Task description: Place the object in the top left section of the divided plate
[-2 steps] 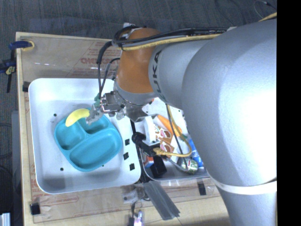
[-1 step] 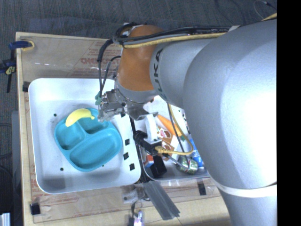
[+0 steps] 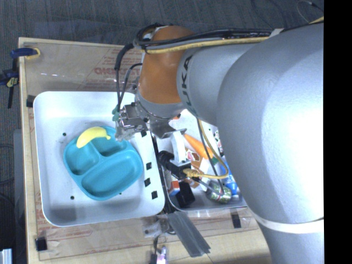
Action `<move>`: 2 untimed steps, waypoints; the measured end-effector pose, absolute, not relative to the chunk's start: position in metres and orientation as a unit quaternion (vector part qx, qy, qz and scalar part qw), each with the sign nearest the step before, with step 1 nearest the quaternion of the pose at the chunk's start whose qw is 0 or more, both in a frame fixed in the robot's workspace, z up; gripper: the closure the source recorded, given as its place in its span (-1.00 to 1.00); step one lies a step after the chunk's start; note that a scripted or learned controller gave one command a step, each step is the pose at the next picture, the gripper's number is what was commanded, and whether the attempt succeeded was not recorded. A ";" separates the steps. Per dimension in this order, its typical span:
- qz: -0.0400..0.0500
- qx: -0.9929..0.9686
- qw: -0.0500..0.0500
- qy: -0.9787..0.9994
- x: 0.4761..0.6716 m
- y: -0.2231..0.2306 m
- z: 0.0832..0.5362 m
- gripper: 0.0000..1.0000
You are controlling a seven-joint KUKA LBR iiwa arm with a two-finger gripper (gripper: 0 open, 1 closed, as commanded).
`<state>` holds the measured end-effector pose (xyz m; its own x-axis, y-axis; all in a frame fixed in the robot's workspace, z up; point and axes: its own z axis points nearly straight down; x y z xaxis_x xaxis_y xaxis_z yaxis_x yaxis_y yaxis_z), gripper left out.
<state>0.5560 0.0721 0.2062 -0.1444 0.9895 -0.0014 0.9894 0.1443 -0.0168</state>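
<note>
- A smooth, glossy blue divided plate, rounded at its corners and moulded into three shallow sections, lies at a slant on the floor of the left white bin.
- The curved yellow object, banana-shaped and matte, lies in the plate's top left section, along that section's outer rim.
- The gripper hangs over the plate's upper right edge, just beside the yellow object's right tip. The slanted view does not show whether its jaws are open or closed, and nothing can be seen held between them.
- Above the gripper, the arm's rounded orange band meets the broad grey casing of the arm, which covers most of the right bin.
- In the strip of the right bin left in sight lie an orange tapered piece and a tangle of small coloured items, too crowded to tell apart.
- Bare white floor rings the plate on its left, top and bottom sides. Its right edge lies near the wall between the bins, where the gripper hangs.
- The bins rest on a pale bench under a clear, reflective sheet, with a blue clamp at its far left corner.
</note>
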 end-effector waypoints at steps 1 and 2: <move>0.004 -0.746 0.002 -0.666 0.522 0.106 0.117 1.00; 0.003 -0.746 0.002 -0.666 0.522 0.105 0.118 -1.00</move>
<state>0.5225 0.1051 0.1179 0.1131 0.9936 -0.0026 0.9936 -0.1131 -0.0071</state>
